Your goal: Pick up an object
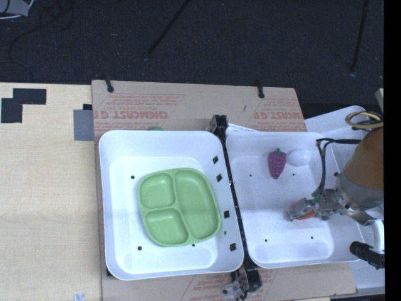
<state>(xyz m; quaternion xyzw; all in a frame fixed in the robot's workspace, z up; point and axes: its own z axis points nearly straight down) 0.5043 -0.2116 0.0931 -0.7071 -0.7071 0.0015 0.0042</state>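
In the right bin [282, 253], a purple berry-shaped toy [277, 163] lies near the back, and a white rounded object [299, 157] touches it on the right. My gripper [301, 213] is low over the right-middle of this bin, pointing left. A small orange-red thing [305, 216] sits right at its tip, partly hidden by the metal. The arm's grey wrist and orange band [371, 158] come in from the right edge.
The left bin [119, 243] holds a green plate [178, 205] with three compartments. A black divider clamp [229, 193] runs between the bins. Cables [322, 162] hang over the right bin's far right side. Cardboard lies under both bins.
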